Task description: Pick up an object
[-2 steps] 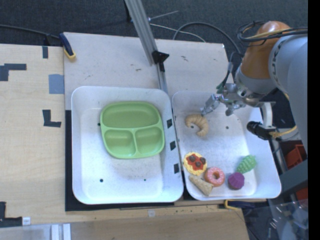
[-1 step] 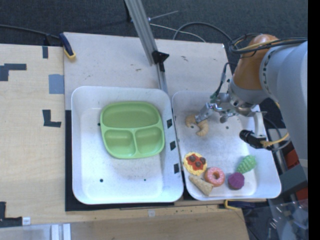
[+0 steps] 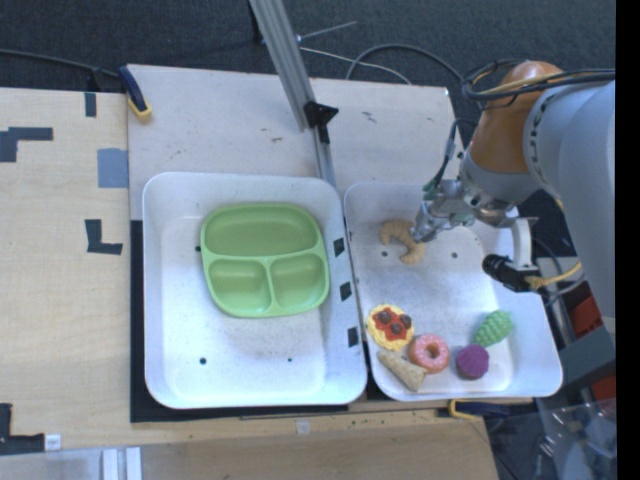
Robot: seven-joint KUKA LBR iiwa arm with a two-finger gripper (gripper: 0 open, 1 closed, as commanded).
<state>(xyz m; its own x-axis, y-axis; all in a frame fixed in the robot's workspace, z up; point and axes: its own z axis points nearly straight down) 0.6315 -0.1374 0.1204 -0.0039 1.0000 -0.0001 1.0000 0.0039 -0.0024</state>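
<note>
Fingers (image 3: 424, 230) touching tan toy (image 3: 401, 238) near right bin (image 3: 450, 190) far rim.

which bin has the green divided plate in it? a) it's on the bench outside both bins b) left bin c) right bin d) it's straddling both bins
b: the green divided plate lies flat inside the left bin, while the right bin holds the small toy foods and has the tool reaching into it.
</note>
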